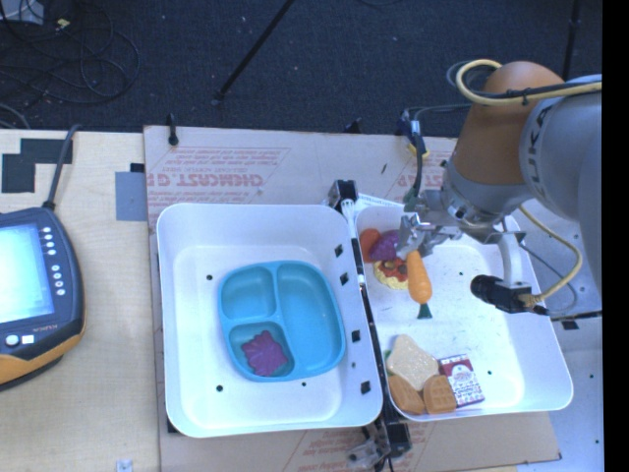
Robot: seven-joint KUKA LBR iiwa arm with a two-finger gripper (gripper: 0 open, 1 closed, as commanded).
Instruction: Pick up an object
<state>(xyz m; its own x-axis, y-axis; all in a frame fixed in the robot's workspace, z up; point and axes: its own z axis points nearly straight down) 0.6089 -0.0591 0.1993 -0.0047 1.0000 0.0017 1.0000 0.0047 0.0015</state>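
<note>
Carrot (420,277) is what we take as the object here: an orange toy carrot lying in the right bin (536,377), its green tip pointing toward the near side. We see the gripper (417,236) directly above the carrot's upper end, so close that they seem to touch, but we cannot tell whether the pincer is open, closed, or gripping the carrot. Just left of the carrot lie a purple piece (386,245), a red-orange piece (370,240) and a yellow piece with red on it (392,274), all clustered together. Nearer the camera from the carrot, in the same bin, sit a slice of toy bread (411,361), two tan biscuit-like pieces (423,395) and a small red and white box (462,380). Right of the carrot a black fitting (501,291) on the arm hangs over the bin. Well left of the carrot, in the left bin (187,254), we see a blue divided plate (305,303) with a magenta item (262,351) in its near compartment.
</note>
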